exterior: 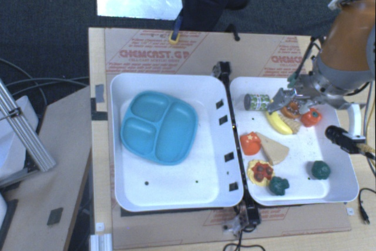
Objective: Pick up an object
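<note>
Gripper (286,101) low in right bin (346,176), over banana (280,121) — jaws' state I cannot tell; nothing lifted, pick-up not yet done.

Two bins (170,82), one plate (158,126), one banana (279,123)

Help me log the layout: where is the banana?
The banana lies in the right bin, upper middle, just below the gripper, between the can and the tomato.
</note>
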